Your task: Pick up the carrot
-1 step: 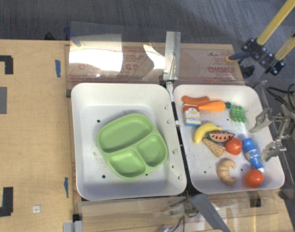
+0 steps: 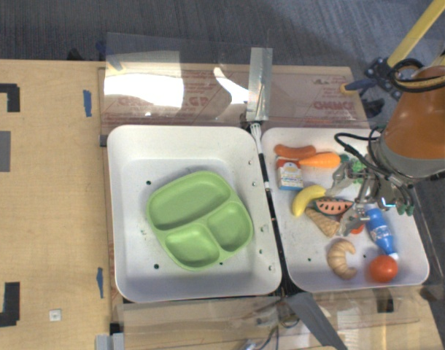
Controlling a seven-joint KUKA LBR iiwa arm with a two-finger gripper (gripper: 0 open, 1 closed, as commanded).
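The carrot [image 2: 319,161] lies left-right, green end toward the gripper [image 2: 361,195], whose fingers stand apart around nothing

Faint red lettering on the cardboard [image 2: 310,97] behind the bins is unreadable.

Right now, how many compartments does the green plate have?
3. The green plate in the left bin has one large compartment at its upper left, one at its right and one at its bottom.
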